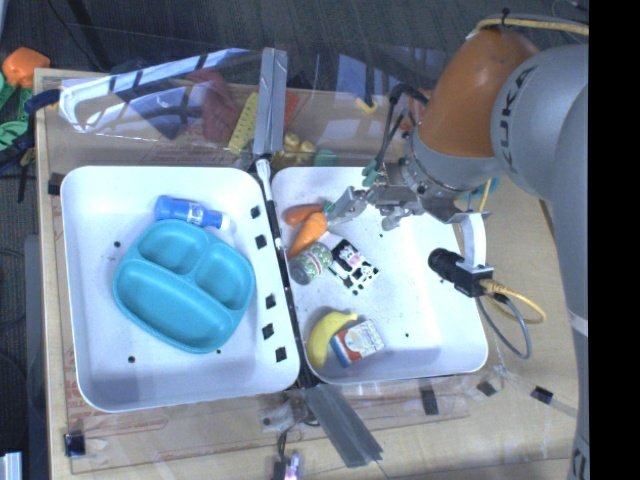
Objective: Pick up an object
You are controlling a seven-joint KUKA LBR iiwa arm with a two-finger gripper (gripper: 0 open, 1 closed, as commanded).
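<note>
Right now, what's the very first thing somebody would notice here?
Probably the big turquoise plastic divided plate, lying in the left white bin with a small blue bottle at its top edge. Next, the grey robot arm with its orange band, reaching over the right white bin, where an orange carrot and a yellow banana lie.
</note>
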